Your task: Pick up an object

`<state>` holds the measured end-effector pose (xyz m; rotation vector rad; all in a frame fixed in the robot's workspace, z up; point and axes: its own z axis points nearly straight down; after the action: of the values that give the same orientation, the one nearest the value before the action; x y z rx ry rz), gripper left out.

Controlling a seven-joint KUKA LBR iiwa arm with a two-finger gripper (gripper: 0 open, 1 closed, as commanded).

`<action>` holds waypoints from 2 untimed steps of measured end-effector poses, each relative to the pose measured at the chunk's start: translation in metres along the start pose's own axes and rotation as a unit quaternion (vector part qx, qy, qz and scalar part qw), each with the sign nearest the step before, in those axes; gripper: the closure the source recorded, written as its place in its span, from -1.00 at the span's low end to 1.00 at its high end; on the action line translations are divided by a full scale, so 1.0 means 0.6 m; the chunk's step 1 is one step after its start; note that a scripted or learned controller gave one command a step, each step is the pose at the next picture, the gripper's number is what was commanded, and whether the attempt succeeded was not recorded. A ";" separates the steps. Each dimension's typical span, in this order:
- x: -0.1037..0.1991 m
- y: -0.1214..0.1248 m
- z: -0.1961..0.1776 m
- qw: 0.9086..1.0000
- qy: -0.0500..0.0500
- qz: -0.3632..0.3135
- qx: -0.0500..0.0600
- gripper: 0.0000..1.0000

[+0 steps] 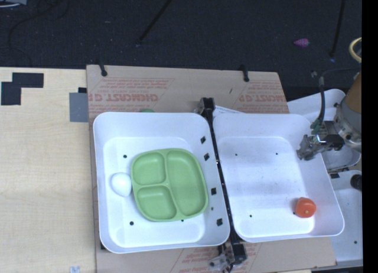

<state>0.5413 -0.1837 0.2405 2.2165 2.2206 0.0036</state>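
A small orange-red round object (305, 207) lies in the right bin (260, 230), near its front right corner. In the left bin (112, 130) a green three-compartment plate (168, 184) lies flat, and a white egg-shaped object (121, 184) rests against the plate's left edge. My gripper (309, 148) hangs at the right bin's right rim, well behind the orange object and apart from it. Its metal fingers point left and down, and nothing shows between them.
The two white bins sit side by side on a cardboard sheet (177, 91), joined by a black clamp strip (215, 171). Light wood bench top (41, 171) lies to the left. Cables run along the arm at the far right.
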 end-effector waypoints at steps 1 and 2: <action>0.000 0.000 0.005 1.000 0.001 0.000 0.003 1.00; 0.080 0.012 0.021 1.000 0.002 -0.001 0.004 1.00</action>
<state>0.5485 -0.1356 0.2277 2.2204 2.2274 -0.0013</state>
